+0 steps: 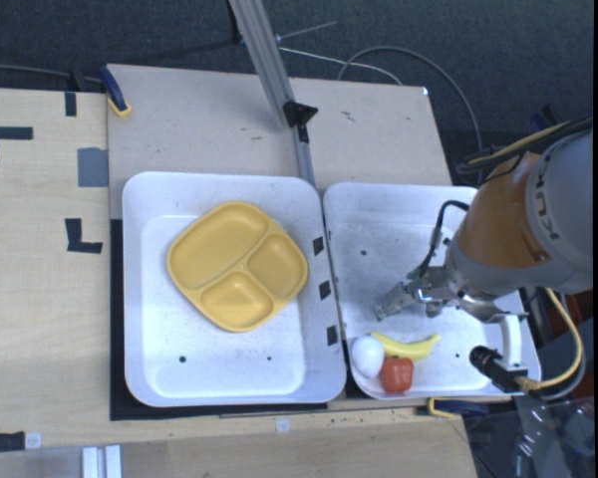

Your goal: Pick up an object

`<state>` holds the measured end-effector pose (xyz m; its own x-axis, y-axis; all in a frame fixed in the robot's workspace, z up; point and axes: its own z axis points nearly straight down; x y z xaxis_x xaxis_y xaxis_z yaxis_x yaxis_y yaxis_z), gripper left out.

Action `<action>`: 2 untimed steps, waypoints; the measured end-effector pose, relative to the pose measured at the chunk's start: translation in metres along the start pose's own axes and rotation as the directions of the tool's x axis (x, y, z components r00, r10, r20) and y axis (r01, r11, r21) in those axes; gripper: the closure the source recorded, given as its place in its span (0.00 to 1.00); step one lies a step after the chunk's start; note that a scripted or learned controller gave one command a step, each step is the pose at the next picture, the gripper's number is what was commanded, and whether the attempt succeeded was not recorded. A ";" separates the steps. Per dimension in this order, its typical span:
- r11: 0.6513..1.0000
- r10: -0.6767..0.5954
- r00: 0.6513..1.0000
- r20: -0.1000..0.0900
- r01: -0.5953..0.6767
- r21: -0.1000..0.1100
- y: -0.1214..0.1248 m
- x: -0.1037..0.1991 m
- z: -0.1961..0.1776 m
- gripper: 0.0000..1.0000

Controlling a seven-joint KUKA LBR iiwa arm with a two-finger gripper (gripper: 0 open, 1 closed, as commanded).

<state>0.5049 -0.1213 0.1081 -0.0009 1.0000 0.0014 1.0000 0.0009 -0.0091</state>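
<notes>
In the right bin (379, 217) three small items lie near the front edge: a yellow banana (407, 345), a white egg-like ball (365, 357) and a red item (398, 374). My gripper (391, 305) reaches in from the right and hangs low over the bin floor, just above and to the left of the banana. Nothing shows between its fingers. The grey arm with its orange band (498, 229) covers the bin's right side.
The left bin (140, 267) holds a yellow three-compartment plate (237, 265). A grey metal post (264, 48) slants down to the seam between the bins. Cables trail at the far right by the arm.
</notes>
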 end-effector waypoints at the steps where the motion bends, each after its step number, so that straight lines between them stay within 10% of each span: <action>1: 1.000 -0.002 1.000 -0.001 0.002 -0.004 0.001 0.001 -0.013 1.00; 2: 1.000 -0.002 1.000 0.002 0.002 -0.013 0.002 0.010 -0.072 1.00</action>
<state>0.5073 -0.1113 0.1799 -0.0026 1.0000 -0.0002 1.0000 0.0026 0.0036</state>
